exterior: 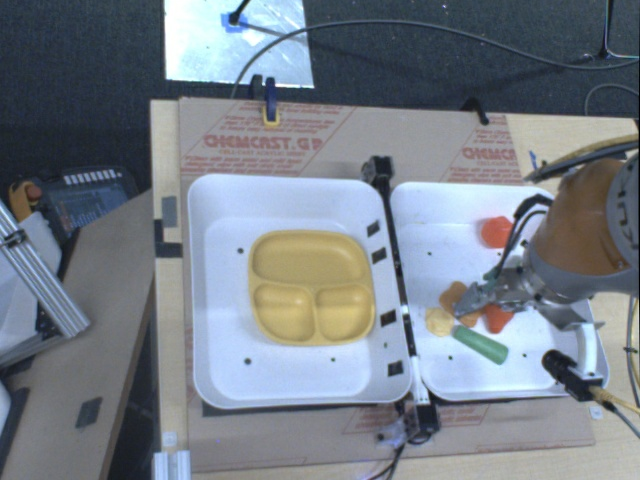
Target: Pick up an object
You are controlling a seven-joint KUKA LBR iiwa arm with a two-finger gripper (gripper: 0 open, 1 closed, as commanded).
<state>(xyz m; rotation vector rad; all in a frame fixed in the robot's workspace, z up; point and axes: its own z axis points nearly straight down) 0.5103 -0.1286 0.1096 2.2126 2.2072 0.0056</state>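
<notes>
Left shallow white plastic bin (215,268): holds a pale yellow three-compartment plate (305,286), lying flat, roughly centred. Brown cardboard sheet with red print (300,138) under both bins. Shiny metal plate (235,28) on dark floor beyond bench. Aluminium extrusion bar (40,278) at far left.

Around the yellow three-compartment plastic plate (307,286) in the left white bin (215,268), a bare white floor band runs on every side. Right of the plate, past the black-clipped divider (390,268), the right bin (430,218) is bare at its far-left part; a small yellow round piece (439,320), green cylinder (481,345) and orange pieces (496,232) crowd beyond.
</notes>
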